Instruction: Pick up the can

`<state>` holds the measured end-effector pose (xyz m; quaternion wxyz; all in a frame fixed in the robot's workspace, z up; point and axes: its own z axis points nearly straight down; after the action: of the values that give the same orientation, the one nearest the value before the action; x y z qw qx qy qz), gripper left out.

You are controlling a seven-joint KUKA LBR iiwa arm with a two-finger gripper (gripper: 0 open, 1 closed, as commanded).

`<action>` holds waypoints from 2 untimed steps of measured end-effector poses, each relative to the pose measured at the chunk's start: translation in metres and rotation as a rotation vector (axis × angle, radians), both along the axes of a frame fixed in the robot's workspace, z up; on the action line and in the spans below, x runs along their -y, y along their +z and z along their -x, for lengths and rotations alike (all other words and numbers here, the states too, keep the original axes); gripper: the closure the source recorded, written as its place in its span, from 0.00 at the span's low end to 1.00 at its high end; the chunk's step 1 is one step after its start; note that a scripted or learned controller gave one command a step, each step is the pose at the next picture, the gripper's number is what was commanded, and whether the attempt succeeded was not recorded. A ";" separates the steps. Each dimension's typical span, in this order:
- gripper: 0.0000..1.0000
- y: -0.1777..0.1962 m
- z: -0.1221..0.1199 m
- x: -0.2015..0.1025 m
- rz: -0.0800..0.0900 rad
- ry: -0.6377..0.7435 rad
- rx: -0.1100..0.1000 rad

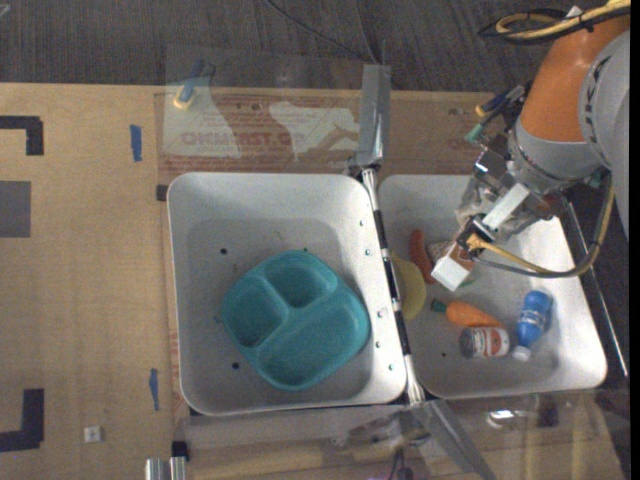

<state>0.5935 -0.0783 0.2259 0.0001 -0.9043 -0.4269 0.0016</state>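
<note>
The can [485, 343] is seen lying on its side in the right bin [585, 368], at 6 o'clock from the gripper [452, 271]. It is judged light, rigid and slippery; a grip across its round middle is advised.

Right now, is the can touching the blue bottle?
Cannot tell. In the camera view the can lies right beside the blue bottle in the right bin; their ends meet near the bottle cap, but no clear contact or gap shows.
</note>
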 end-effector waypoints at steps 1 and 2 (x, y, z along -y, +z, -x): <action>1.00 -0.110 -0.023 0.026 -0.001 -0.222 -0.001; 1.00 0.025 -0.025 0.017 0.000 -0.315 0.000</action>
<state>0.6183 -0.0953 0.2508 0.0003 -0.9600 -0.2799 0.0015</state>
